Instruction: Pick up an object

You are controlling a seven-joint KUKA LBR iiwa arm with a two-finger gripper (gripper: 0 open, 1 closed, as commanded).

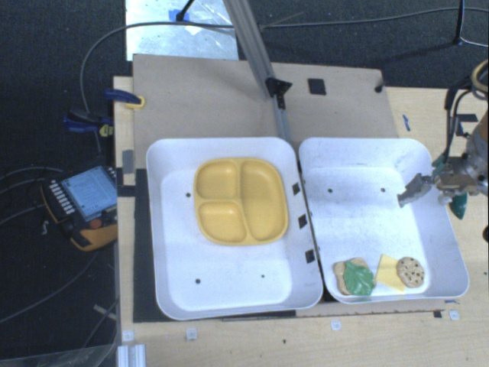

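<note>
Three small toy foods lie in the front right corner of the right bin (359, 174): a green leafy piece (358, 279) on a tan slice, a yellow cheese wedge (390, 274) and a chocolate-chip cookie (411, 271). A yellow divided plate (241, 201) lies in the left bin (229, 281). My gripper (432, 197) hangs over the right bin's right rim, well behind the foods. It is open, with a grey finger (410, 190) pointing left into the bin, and nothing sits between its fingers.
A grey slanted rod (252, 40) runs from the top down to the bins' shared back edge. Both bins rest on a brown board (206, 98). Blue and yellow clamps (122, 98) and a handheld device (84, 197) lie off the bench's left edge.
</note>
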